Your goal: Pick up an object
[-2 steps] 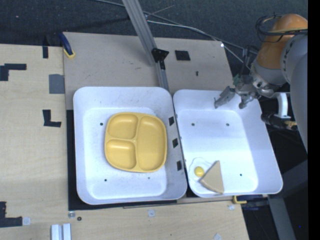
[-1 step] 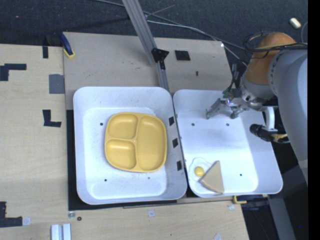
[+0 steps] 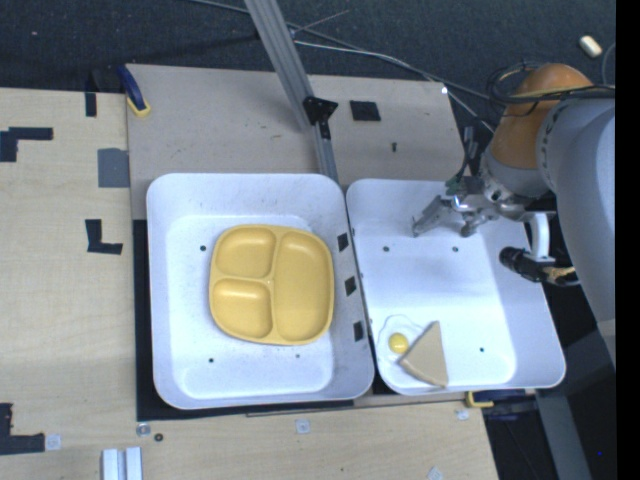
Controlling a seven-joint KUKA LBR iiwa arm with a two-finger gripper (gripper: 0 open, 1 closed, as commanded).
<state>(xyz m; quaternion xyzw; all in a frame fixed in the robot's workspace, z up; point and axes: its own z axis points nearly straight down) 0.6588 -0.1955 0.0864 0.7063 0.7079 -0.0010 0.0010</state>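
My gripper (image 3: 447,227) hangs over the far part of the right bin (image 3: 440,293), near its back wall. Its fingers are spread apart and hold nothing. At the front of that bin, well away from the gripper, a tan bread-like wedge (image 3: 428,356) lies touching a small toy fried egg (image 3: 397,341) on its left. A yellow three-compartment plate (image 3: 270,283) sits in the middle of the left bin (image 3: 180,228).
A slanted metal pole (image 3: 285,58) runs down to a black bracket (image 3: 319,108) behind the gap between the bins. Thin cables (image 3: 400,63) cross the bench behind the right bin. The grey arm (image 3: 585,178) takes up the right side.
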